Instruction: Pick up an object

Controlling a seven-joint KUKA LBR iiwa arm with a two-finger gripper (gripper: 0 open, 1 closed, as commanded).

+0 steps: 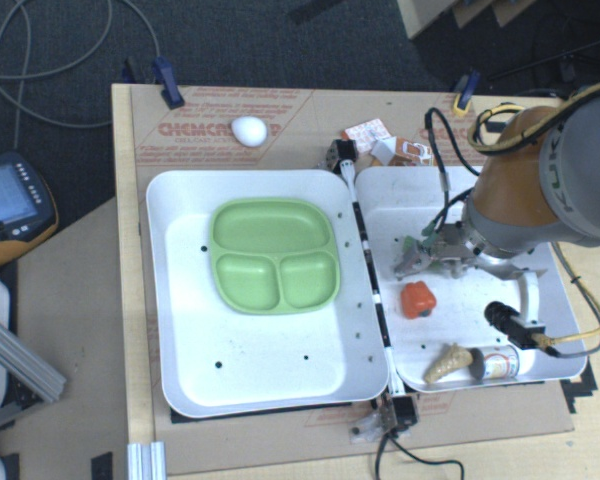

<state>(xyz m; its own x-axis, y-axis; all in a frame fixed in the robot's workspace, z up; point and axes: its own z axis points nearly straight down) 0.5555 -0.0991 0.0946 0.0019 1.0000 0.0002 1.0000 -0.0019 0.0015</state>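
Tabletop [140, 368] carried two shallow white bins side by side on a cardboard sheet [280, 108] with red print.

Left bin [180, 348]: held a light green divided plate [275, 255], one long compartment along the far side and two smaller ones along the near side. Plate lay flat, toward the far half of the bin.

Right bin [400, 193]: held three loose items.
- Red-orange pepper-like object [417, 300], near the bin's middle, just below the tool.
- Tan cone-shaped object [447, 364], lying on its side by the near rim.
- Small bottle or tube with a label [499, 365], lying just right of the cone, ends nearly touching.

Arm [550, 178] reached in from the right, grey with its orange band over the right bin's far right part. Tool [420, 253] sat low over the right bin, pointing left toward the divider between bins. Whether it was released or clenched could not be told from this angle; nothing was seen between its fingers. The red-orange object lay apart from it, on the bin floor.

Outside the bins: a white egg-like object [248, 130] rested on the cardboard beyond the left bin. A crumpled snack packet [385, 143] lay beyond the right bin's far left corner. Blue clamps [167, 81] gripped the far edge. A teach pendant [10, 200] sat off the tabletop to the left.
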